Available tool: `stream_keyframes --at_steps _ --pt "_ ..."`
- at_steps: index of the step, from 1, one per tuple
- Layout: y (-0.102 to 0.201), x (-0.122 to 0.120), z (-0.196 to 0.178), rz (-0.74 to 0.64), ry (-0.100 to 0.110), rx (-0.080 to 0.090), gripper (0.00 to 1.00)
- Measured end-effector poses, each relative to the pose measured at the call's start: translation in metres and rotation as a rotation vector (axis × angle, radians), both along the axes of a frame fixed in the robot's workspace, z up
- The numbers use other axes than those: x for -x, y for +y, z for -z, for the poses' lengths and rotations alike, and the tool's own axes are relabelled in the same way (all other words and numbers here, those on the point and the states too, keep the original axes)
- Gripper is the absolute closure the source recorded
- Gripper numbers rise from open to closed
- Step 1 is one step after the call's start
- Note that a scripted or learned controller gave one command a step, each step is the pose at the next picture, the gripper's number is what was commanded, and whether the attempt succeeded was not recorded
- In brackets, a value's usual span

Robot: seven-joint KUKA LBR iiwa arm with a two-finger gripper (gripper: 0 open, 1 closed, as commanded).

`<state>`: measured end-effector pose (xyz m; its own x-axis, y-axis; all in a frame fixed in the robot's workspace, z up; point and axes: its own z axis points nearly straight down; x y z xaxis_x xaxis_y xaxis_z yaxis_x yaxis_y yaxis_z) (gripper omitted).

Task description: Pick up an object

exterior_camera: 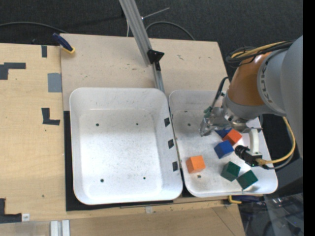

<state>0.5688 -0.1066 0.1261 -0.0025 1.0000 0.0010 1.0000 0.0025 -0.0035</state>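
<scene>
Nearest to us, at the front of the right bin (pixel 197 191), we are seeing two dark green blocks: one (pixel 247 179) by the front right corner, the other (pixel 230 171) just beside it to its left. An orange cube (pixel 196 164) is sitting apart from them toward the bin's left wall. Behind the green pair we are finding a blue cube (pixel 224 149), and touching its far side a red-orange block (pixel 233 136) with another blue piece (pixel 222 132) partly hidden under the wrist. Farther back, the gripper (pixel 206 128) is hanging low over the bin floor, just left of that cluster; we are unable to tell whether it has hold of anything. The left bin (pixel 78 100) is lying alongside.
</scene>
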Motion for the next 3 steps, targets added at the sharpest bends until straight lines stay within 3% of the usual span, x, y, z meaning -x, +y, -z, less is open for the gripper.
stream_keyframes --at_steps 2,3 --pt "-0.002 0.004 -0.103 0.001 -0.007 0.002 1.0" --pt "0.062 0.007 -0.103 -0.005 -0.003 -0.001 1.0"
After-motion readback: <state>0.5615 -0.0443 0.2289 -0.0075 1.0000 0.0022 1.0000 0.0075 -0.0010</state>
